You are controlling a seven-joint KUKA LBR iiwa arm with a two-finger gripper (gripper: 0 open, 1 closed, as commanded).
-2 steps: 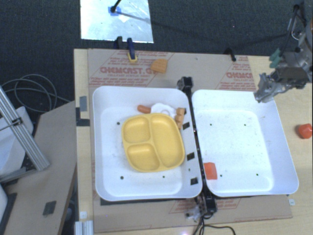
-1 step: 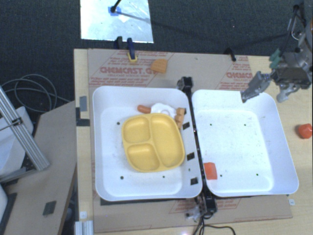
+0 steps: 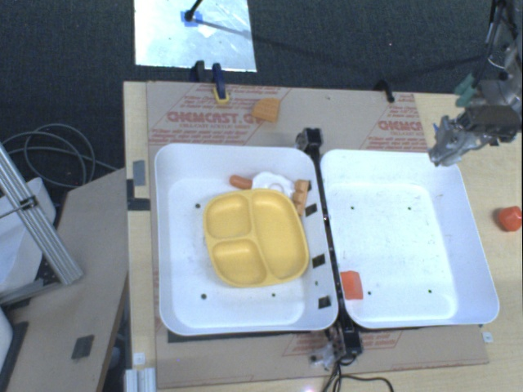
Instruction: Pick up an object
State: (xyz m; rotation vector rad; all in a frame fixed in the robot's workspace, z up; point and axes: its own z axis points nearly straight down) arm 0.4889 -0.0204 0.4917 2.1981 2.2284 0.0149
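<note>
Nearest the camera, at the bench's front edge, the two shallow white bins meet along a dark central seam. Within the right bin [image 3: 458,300], an orange-red block [image 3: 350,284] lies at about eight o'clock, close against that bin's left wall and near its front corner; the rest of its floor shows only faint dark specks. Within the left bin [image 3: 176,300], a yellow divided tray [image 3: 255,238] sits flat near the middle, its three compartments facing up. Past the tray, toward twelve o'clock of that bin, a white piece [image 3: 273,183] peeks out from the tray's far rim, with a small orange sausage-shaped piece [image 3: 240,182] just beside it at its nine o'clock and a small tan piece [image 3: 301,192] at its three o'clock, near the seam. Outside the bins, at three o'clock of the right bin, a red object [image 3: 509,218] rests on the bench. Farther back, a tan block [image 3: 266,109] lies on the board beyond the left bin. At the right bin's one o'clock corner the gripper [image 3: 445,153] hangs above the rim, nothing visibly between its fingers; whether they are spread or pressed together I cannot tell.
</note>
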